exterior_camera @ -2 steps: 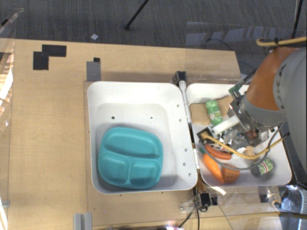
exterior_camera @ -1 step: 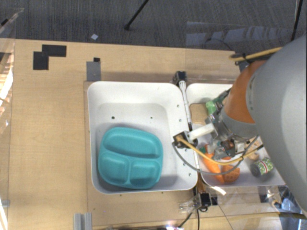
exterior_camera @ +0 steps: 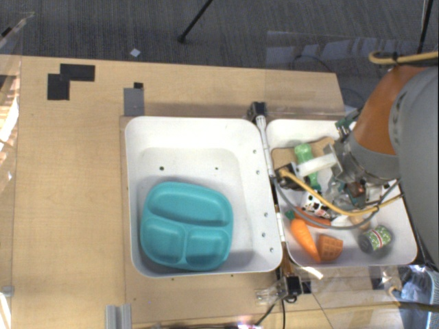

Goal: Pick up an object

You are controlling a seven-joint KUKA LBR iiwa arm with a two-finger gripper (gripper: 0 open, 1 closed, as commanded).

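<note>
Right bin [exterior_camera: 411,249]: we find the hand [exterior_camera: 346,184] low inside it, its walls close on every side.
Left bin [exterior_camera: 199,132]: across the divider from the hand; a teal tray [exterior_camera: 185,225] lies there, with bare floor behind it.
Hand: we cannot tell its spread; cables cross it.
Objects: carrot [exterior_camera: 303,237] and orange block [exterior_camera: 330,247] just in front of the hand; green bottle [exterior_camera: 306,162] beside it.

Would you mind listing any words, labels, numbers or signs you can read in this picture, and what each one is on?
None can be read.
The small can in the right bin has a green and white patterned label: too small and blurred to read.
The black and white item under the cables: markings too blurred to read.
The teal tray, the carrot and the black patches on the bench bear no text.
</note>
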